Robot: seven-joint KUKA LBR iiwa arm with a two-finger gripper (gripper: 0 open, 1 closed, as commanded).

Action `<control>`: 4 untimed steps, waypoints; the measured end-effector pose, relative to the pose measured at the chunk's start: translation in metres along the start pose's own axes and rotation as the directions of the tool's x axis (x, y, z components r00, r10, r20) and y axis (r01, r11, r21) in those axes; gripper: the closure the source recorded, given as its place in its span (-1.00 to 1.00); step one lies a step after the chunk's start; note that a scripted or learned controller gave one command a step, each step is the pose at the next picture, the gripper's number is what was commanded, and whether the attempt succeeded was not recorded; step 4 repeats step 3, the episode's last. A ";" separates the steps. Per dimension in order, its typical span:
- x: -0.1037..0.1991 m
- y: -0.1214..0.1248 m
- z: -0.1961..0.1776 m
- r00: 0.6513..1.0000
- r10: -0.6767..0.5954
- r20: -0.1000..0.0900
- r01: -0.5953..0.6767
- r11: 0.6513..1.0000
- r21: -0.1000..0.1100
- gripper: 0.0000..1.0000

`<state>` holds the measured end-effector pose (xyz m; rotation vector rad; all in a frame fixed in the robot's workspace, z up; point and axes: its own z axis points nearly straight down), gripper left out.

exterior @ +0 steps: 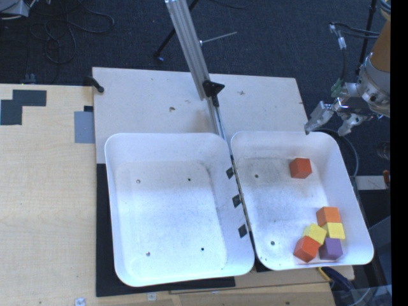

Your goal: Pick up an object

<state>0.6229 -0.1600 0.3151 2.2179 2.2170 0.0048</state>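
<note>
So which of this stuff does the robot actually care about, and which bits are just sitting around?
Part of the job:
- gripper, above the right bin's far corner
- lone orange block in the right bin
- cluster of orange, yellow and purple blocks in that bin's near corner

Just lying about:
- left bin
- metal rail behind the bins
- cables on the floor

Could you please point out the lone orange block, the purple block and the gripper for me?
lone orange block [300,167]: camera view, its top face.
purple block [331,249]: camera view, its visible side.
gripper [332,122]: camera view, between its fingertips.
</note>
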 end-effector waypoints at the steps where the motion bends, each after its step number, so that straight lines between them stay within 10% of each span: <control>1: -0.045 0.003 0.130 1.000 0.002 -0.003 -0.002 1.000 0.017 -1.00; 2: -0.038 0.035 0.227 1.000 -0.003 -0.004 0.003 1.000 0.013 -1.00; 3: -0.039 0.036 0.213 1.000 -0.004 -0.002 0.004 1.000 0.010 1.00; 4: -0.039 0.036 0.213 1.000 -0.004 -0.002 0.004 1.000 0.010 1.00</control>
